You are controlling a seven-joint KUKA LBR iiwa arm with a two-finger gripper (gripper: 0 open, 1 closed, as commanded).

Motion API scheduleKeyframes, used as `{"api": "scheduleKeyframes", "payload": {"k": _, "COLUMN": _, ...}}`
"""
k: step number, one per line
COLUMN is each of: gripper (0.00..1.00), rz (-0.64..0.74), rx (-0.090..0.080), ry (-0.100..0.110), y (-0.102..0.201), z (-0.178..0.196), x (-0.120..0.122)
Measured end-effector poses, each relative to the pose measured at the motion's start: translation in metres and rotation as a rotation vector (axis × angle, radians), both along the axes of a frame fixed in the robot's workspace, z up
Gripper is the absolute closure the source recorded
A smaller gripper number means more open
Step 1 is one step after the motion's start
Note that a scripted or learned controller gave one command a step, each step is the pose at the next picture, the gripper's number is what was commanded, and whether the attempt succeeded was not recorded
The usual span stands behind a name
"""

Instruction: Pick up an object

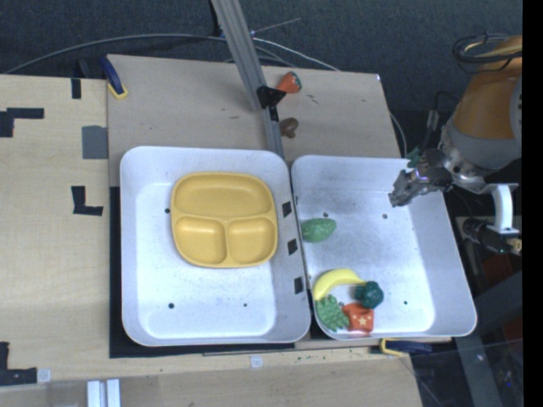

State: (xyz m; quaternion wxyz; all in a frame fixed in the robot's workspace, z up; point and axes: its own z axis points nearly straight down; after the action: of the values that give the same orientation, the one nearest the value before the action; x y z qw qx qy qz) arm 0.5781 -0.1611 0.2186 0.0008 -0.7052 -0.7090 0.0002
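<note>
A yellow banana (338,281), green leafy toy (332,314), dark green ball (370,294) and red piece (361,320) cluster in the right bin's (424,253) near-left corner; a green leaf (318,229) lies apart. The gripper (405,189) hovers over the bin's far-right edge, grasping nothing. The left bin (144,295) holds a yellow divided plate (224,219).

Grey rounded arm (485,138) with broad orange band (492,100) above wrist. Black cables (475,47) looping on top. Small dark pincer (405,191) on metallic wrist block. White fitting at side.
</note>
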Motion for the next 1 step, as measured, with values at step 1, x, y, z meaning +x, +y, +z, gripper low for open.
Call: {"api": "scheduleKeyframes", "payload": {"k": 1, "gripper": 1.00, "rz": 0.002, "rx": 0.002, "ry": 0.001, "y": 0.0624, "z": 0.0024, "x": -0.0146}}
